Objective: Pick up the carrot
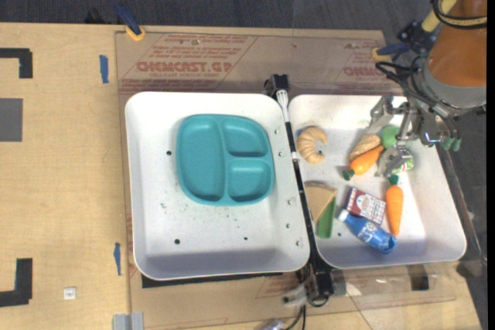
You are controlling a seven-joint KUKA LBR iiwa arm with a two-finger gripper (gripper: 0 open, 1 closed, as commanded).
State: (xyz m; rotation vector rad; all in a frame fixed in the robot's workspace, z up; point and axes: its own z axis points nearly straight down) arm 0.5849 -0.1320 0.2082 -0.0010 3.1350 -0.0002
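One carrot (394, 209), upright in frame, green tip toward the claw (396, 147); claw's grip unclear.

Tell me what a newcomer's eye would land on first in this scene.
First the teal divided plate, alone in the left bin. Next the jumble in the right bin: a croissant near its left wall, a carrot toward the right, a small carton and a blue bottle beside it. Last the arm's orange band at the upper right, with the gripper low over the bin's far end.
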